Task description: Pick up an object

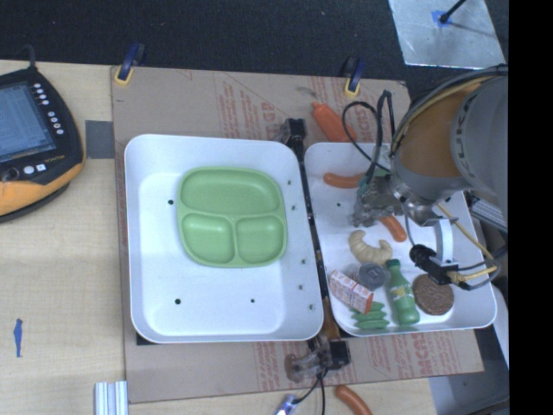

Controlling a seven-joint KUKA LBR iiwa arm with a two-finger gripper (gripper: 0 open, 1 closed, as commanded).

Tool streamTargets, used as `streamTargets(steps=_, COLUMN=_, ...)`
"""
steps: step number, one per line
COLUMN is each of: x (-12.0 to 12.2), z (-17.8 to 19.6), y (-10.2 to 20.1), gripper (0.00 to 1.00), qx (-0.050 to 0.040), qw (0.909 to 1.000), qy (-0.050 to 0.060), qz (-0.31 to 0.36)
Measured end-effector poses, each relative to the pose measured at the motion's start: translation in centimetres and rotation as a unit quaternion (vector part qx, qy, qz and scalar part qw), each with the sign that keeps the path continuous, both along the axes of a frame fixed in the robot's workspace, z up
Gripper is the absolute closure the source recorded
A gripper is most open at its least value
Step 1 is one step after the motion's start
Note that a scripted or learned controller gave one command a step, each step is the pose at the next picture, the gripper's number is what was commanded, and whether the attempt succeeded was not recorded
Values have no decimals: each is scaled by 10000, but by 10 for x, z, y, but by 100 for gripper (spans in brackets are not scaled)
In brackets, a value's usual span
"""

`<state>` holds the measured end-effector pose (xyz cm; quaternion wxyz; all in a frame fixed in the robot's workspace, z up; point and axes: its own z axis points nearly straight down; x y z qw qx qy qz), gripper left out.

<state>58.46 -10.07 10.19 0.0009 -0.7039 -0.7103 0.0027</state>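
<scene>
Arm over the right bin, nothing visibly gripped

The gripper hangs low in the right bin, near the sausage and above the croissant; how it is set cannot be told from here. The toys sit crowded there, a bottle, a carton and a cookie near the front wall, probably as pick stock. The left bin bears a green tray, likely a drop spot
</scene>
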Motion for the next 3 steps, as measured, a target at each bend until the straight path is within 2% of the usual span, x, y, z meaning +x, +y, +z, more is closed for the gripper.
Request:
streamTargets(steps=1, x=0, z=0, y=0, gripper=0, qx=-3, qw=10000, qy=1, qz=5)
streamTargets(steps=2, x=62, z=-15, y=-46, gripper=0, qx=40, qw=9999, qy=129, qz=-57)
streamTargets(steps=3, x=68, z=96, y=8, gripper=0, qx=16, qw=10000, qy=-22, qz=-22)
